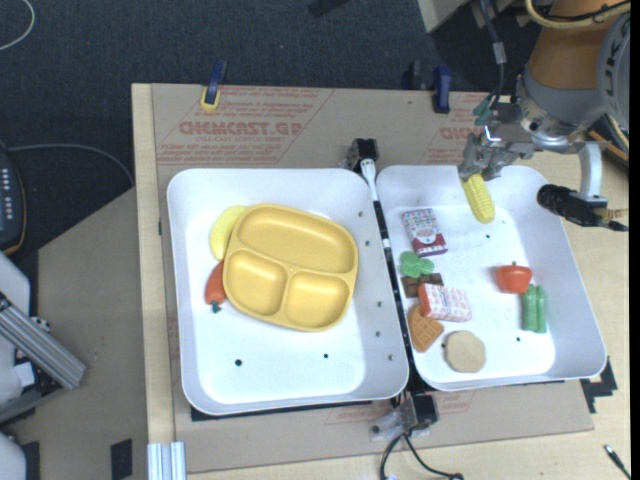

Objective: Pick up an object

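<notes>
Nearest the camera lies a tan round cracker-shaped toy [465, 351], at the near edge of the right-hand shallow white bin [575, 298]. This bin serves as the landmark for all positions below.

Toward the bin's far left corner, the two-finger gripper [487, 165] hangs from the grey arm with its orange band [575, 53]. A yellow plastic corn cob [480, 197] hangs directly beneath the gripper. The cob's upper end sits between the fingers; the gripper is closed narrowly on that end. The cob's long axis runs from the fingers down and slightly toward the bin's near side, close to vertical in this slanted view. Whether the lower tip touches the bin floor cannot be determined.

The relation that governs the coming move is vertical: the cob lies straight below the gripper, aligned with it. In judgement, a straight lift is sufficient, provided the end grip holds.

Other bin contents lie well apart from the cob:
- a red-and-white printed packet [423, 232], left of the bin's centre;
- a green leafy toy [416, 265], near the left wall;
- a red toy tomato [513, 278] and a green toy vegetable [533, 308], toward the right wall.

The left-hand white bin [190, 268], adjoining the landmark bin's left wall, carries a yellow divided plastic plate [289, 267].
</notes>
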Action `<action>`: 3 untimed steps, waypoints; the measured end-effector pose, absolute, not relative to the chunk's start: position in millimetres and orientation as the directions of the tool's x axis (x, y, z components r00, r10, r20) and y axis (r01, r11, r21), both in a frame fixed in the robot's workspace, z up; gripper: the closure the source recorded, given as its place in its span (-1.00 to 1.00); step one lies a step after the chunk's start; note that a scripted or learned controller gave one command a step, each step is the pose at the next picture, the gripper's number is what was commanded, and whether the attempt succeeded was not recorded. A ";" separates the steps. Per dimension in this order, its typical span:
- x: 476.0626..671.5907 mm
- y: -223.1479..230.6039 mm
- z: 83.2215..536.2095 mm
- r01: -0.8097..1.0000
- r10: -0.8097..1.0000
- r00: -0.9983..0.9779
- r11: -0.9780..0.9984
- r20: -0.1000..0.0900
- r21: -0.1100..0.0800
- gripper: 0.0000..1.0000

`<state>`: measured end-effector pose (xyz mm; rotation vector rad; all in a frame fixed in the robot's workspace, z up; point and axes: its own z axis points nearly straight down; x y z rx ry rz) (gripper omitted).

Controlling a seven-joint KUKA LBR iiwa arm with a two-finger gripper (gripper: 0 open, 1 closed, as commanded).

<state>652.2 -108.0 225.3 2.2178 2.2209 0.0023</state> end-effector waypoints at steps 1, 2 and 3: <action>625.0 -74.7 228.6 1.000 1.000 -0.002 0.002 0.001 -0.003 1.00; 596.6 -32.1 222.1 1.000 1.000 -0.004 0.004 0.002 -0.004 1.00; 560.9 9.2 232.0 1.000 1.000 -0.005 0.005 0.003 -0.004 1.00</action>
